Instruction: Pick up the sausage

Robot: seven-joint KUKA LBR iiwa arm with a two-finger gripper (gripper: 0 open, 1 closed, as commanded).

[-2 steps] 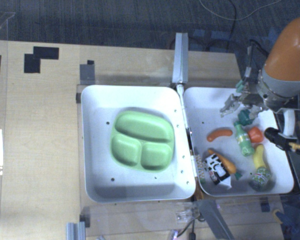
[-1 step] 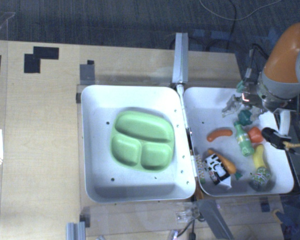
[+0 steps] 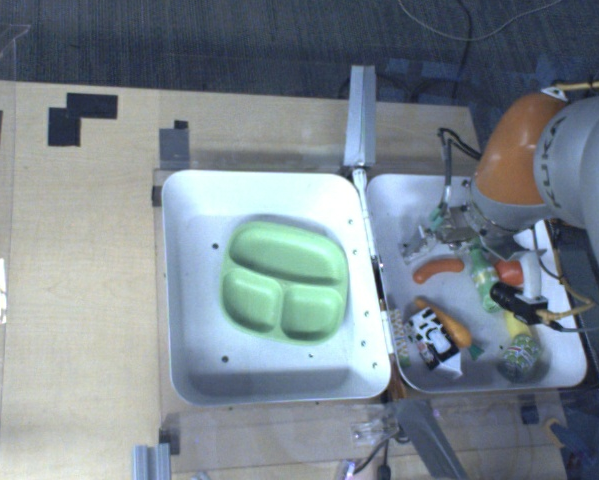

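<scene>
The sausage (image 3: 437, 268) is a short red-orange link lying flat on the floor of the right bin (image 3: 389, 208), near its middle. My gripper (image 3: 435, 241) hangs just above the sausage's far side, with the orange-banded wrist behind it at the right. Nothing shows as held in the gripper. The sausage lies free and in full sight.
In the right bin, a green bottle (image 3: 483, 280) and a red piece (image 3: 510, 271) lie right of the sausage. A black-and-white carton (image 3: 434, 336), an orange carrot (image 3: 456, 329) and a greenish ball (image 3: 520, 356) sit near the front. The left bin (image 3: 189, 268) holds a green divided plate (image 3: 284, 280).
</scene>
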